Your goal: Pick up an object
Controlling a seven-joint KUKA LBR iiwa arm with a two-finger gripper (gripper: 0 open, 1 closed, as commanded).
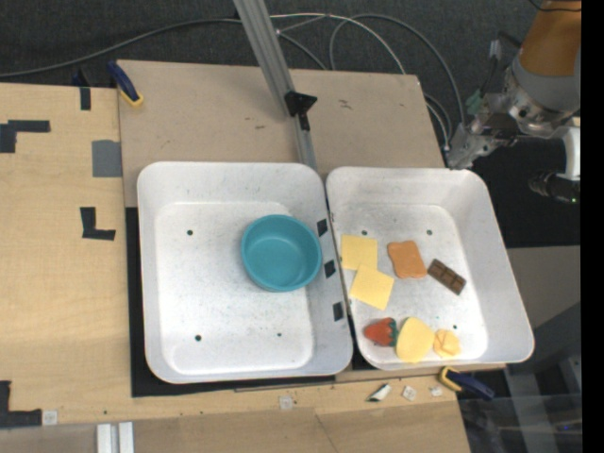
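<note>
The counter (57, 253) is pale wood and fills the view's left and bottom, with a tan board (217, 111) laid on it toward 12 o'clock. Two white bins sit side by side on it, touching along their inner rims. The left bin (189, 347) holds a blue bowl (280, 252), upright, toward its 3 o'clock side near the shared rim. The right bin (491, 243) holds the small pieces, all in its lower half. The arm (552, 45), grey with an orange band, stands at 2 o'clock in the view, outside the right bin's far corner. Its hand (469, 140) hangs just past that bin's rim at 1 o'clock, above no piece; whether it is wide or narrow I cannot tell, and nothing shows in it. A grey rail (269, 55) runs from 12 o'clock down to the seam between the bins. In the right bin, two yellow squares lie near the shared rim: one (359, 252) at 9 o'clock and one (372, 288) just below it, corners nearly touching. An orange slab (407, 260) lies beside them toward the centre, with a brown bar (446, 276) just to its 4 o'clock. Along the 6 o'clock edge sit a red piece (380, 331), a yellow lump (413, 340) touching it, and a smaller yellow piece (445, 343) beside that.
</note>
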